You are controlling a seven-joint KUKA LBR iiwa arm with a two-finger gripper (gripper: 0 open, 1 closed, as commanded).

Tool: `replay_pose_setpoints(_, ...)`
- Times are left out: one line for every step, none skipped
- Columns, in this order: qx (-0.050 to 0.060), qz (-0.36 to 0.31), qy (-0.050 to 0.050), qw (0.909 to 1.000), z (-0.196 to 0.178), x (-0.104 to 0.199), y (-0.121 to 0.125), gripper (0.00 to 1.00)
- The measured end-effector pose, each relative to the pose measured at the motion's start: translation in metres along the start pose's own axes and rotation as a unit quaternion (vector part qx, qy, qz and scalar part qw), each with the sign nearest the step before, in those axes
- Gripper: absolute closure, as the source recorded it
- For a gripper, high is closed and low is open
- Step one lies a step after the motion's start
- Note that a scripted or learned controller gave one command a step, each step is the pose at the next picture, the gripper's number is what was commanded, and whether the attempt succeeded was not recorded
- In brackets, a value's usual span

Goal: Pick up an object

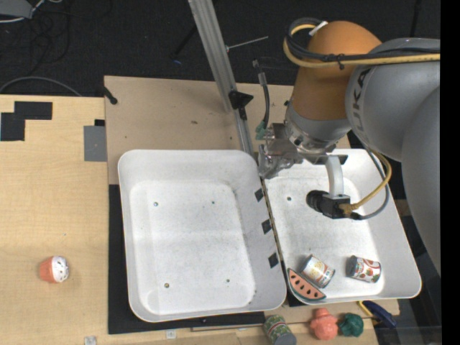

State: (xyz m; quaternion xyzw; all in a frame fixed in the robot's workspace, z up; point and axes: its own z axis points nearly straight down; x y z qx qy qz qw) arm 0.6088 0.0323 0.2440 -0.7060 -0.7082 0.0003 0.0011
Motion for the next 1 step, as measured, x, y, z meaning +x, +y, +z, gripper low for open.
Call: replay_pose_setpoints(0.0, 0.0, 0.0, 1.0, -0.0034, 0.0552, 0.0068, 1.0)
